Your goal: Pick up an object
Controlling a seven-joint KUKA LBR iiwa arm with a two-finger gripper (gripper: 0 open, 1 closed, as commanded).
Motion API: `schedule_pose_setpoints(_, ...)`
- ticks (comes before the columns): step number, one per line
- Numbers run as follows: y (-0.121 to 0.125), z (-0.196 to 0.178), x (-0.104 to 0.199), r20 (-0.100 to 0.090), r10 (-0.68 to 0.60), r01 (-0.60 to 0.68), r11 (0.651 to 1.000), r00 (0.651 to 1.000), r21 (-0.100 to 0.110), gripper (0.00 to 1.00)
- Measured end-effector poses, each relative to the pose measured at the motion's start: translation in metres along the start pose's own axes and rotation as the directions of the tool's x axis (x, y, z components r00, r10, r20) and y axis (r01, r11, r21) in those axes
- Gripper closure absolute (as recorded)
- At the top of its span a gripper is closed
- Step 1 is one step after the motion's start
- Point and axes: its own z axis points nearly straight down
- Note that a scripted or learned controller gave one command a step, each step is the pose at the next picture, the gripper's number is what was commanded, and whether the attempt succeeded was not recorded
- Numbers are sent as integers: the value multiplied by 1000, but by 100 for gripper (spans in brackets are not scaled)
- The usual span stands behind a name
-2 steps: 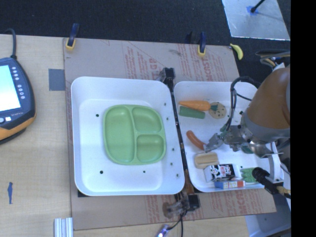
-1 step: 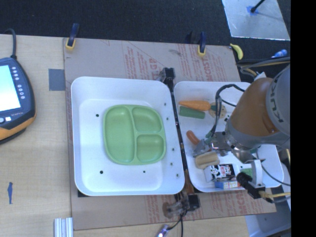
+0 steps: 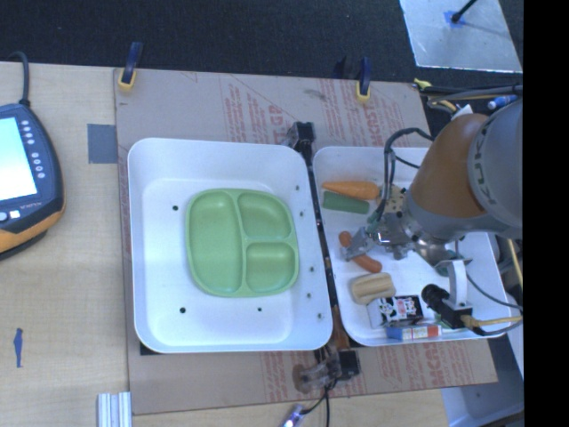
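- Hovering low in the right white bin (image 3: pixel 498 265), the metal two-finger gripper (image 3: pixel 363 241) sits at the tip of the grey and orange arm (image 3: pixel 458 181).
- The small orange-red sausage-shaped toy (image 3: pixel 365 262) lies just below the gripper, its long axis slanting down to the right.
- Whether the gripper is spread or closed I cannot tell.
- The tan bread-roll toy (image 3: pixel 372 286) lies just beyond the sausage.

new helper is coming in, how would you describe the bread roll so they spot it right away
Look in the right white bin, near its front edge, below the gripper. The bread roll lies there, above a black-and-white carton. It is tan and stubby, unlike the thin orange pieces beside it.
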Motion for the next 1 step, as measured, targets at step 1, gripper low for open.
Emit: schedule_pose_setpoints(1,0,-10,-1,1,-3,3,1000,1000,2,100)
